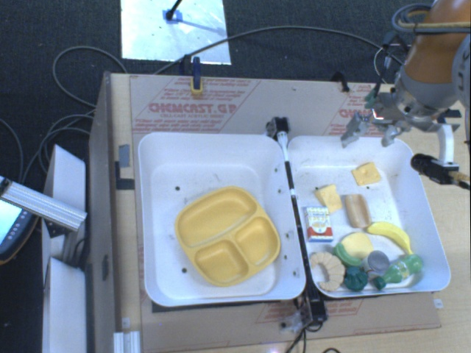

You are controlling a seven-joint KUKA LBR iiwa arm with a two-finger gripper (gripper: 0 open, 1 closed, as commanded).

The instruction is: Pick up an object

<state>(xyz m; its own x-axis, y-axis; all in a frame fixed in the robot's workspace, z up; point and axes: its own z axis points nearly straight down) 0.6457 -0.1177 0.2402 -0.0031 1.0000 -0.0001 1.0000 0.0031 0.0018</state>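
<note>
While the gripper (372, 129) hangs over the right bin's (419, 186) far rim w/ fingers spread and nothing btwn them, the objs lie below in the bin. Closest: a yellow cheese-like square (366, 173), set diamond-wise. Nearer the divider a yellow wedge (329, 197); just beside it a bread roll (358, 210), long axis running near-to-far. Banana (391, 235) lies slantwise, tips far-left and near-right. Small red-white carton (318, 223) sits upright by the divider. Near edge is crowded: green-yellow fruit (353, 247), grey cap (377, 260), green bottle (401, 268), dark green veg (355, 278), tan ridged pastry (327, 268), all touching or nearly. Left bin (162, 168) holds a yellow 3-compartment tray (227, 235).
</note>
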